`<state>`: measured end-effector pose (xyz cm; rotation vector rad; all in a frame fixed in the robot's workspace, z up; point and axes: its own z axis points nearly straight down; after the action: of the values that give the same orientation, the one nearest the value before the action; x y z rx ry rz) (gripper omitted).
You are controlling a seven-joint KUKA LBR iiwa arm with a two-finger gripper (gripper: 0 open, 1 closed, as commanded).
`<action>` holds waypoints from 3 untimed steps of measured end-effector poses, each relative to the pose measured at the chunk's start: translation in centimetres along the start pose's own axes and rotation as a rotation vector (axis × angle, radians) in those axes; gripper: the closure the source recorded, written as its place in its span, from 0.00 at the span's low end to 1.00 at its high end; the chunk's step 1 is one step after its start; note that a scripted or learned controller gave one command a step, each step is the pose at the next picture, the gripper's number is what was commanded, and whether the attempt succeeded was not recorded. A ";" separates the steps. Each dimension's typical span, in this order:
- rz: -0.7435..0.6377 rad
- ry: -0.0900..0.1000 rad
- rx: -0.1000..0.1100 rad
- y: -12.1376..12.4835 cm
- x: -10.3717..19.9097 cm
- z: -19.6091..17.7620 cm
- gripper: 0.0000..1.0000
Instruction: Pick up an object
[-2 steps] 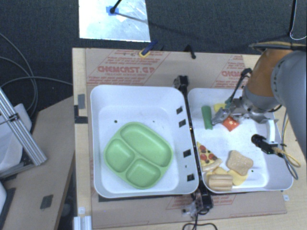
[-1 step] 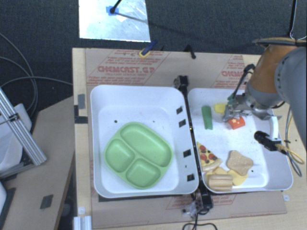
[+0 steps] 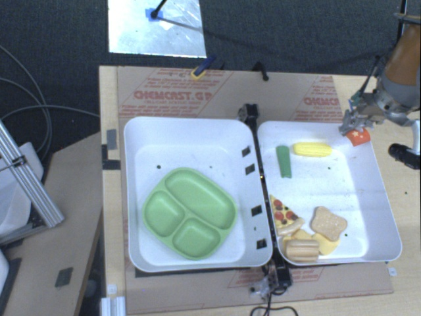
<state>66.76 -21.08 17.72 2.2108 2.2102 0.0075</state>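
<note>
My gripper [image 3: 355,130] hangs over the far right corner of the right bin [image 3: 368,176], reaching in from the upper right. A small orange piece [image 3: 359,137] shows between its fingertips, held above the bin's rim. Down in that bin lie a yellow corn cob [image 3: 312,150] and a green stick [image 3: 283,161] near the far side. At the near side sit a pizza slice [image 3: 284,214], a bread slice [image 3: 327,223], a yellow cheese wedge [image 3: 325,245] and a bread roll [image 3: 301,249].
The left bin [image 3: 151,143] holds a green divided plate [image 3: 189,212]. A black divider with clips [image 3: 256,176] runs between the bins. A shiny metal sheet [image 3: 154,18] lies behind the bench, and cables and an aluminium frame [image 3: 26,183] stand at the left.
</note>
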 end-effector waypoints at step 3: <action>-0.001 0.008 0.013 -17.9 3.8 3.4 1.00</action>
<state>48.95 -17.29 14.08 2.2206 2.2215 0.0017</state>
